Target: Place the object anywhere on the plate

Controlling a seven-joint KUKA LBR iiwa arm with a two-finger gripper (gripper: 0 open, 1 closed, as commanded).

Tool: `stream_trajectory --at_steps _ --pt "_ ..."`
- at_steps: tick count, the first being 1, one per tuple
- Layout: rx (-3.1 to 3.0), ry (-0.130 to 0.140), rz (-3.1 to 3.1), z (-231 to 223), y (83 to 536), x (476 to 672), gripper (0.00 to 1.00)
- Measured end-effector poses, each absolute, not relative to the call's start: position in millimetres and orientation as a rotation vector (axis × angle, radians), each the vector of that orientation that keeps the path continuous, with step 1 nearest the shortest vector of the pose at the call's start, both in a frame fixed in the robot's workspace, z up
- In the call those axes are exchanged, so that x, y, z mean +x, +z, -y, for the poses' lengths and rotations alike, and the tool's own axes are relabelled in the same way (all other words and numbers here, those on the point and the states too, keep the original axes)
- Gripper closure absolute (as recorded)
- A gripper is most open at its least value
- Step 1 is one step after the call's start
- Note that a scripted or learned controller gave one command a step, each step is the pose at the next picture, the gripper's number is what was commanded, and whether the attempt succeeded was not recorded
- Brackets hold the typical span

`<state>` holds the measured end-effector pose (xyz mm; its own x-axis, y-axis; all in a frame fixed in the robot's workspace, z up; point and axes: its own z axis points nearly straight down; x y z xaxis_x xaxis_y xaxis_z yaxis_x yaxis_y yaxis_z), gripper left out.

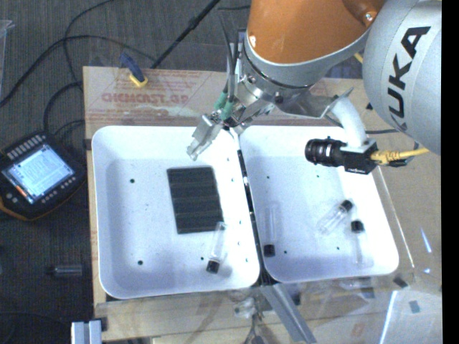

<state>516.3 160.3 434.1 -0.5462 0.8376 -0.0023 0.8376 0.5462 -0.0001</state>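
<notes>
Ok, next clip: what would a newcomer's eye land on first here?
First the big grey arm with its orange band, filling the top right and reaching down over the seam between the two bins. Its claw hangs above the far edge of the left bin. Next comes the dark ribbed plate lying flat in that bin, with a clear vial just off its near right corner.
</notes>
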Motion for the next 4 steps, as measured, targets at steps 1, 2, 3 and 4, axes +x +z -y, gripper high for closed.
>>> stream_trajectory --at_steps 1,2,3,4 --pt "1.496 -0.005 -2.759 -160.5 442.9 517.1 1.00" --pt "1.206 -0.003 -2.900 -156.2 433.7 525.3 1.00" --pt "0.733 0.000 -3.054 -191.9 434.2 503.1 1.00" --pt "0.528 0.000 -3.099 -199.1 292.4 483.6 1.00"
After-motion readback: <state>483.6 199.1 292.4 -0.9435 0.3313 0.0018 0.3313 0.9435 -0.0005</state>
